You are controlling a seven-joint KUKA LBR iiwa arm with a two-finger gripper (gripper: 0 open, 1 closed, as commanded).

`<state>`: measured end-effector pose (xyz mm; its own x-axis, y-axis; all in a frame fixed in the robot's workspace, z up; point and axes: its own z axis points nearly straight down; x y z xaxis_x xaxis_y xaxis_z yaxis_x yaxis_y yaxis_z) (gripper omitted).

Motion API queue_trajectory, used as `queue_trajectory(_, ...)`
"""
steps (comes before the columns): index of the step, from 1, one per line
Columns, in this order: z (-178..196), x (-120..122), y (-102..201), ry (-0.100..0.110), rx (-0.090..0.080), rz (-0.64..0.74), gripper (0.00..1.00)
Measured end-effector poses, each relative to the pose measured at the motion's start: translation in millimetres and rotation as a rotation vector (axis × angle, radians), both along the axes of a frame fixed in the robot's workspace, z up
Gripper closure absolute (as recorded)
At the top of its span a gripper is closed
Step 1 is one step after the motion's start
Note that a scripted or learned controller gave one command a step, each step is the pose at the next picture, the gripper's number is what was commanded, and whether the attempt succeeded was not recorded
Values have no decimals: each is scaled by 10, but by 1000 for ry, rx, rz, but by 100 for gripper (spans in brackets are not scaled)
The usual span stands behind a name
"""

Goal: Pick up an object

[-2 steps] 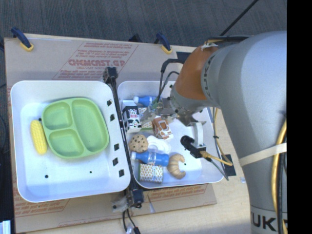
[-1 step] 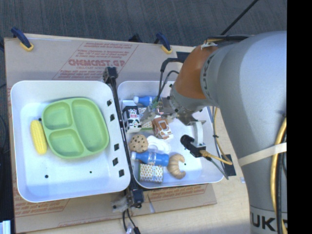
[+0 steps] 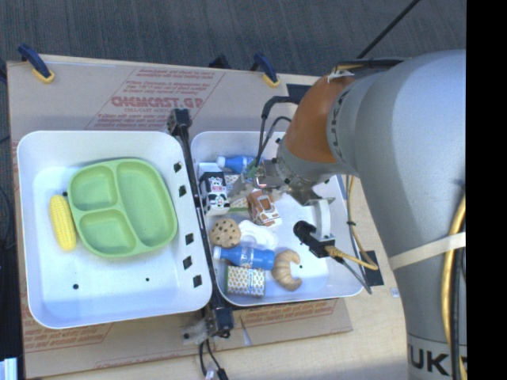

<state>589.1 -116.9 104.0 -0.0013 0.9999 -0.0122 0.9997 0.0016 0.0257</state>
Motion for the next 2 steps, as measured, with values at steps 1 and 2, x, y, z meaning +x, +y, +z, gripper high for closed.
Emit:
queue_trajectory(1, 61, -20, 20, 9, 3, 4, 100)
queue_trajectory(2, 1210, 75, 273, 25, 12, 5, 100)
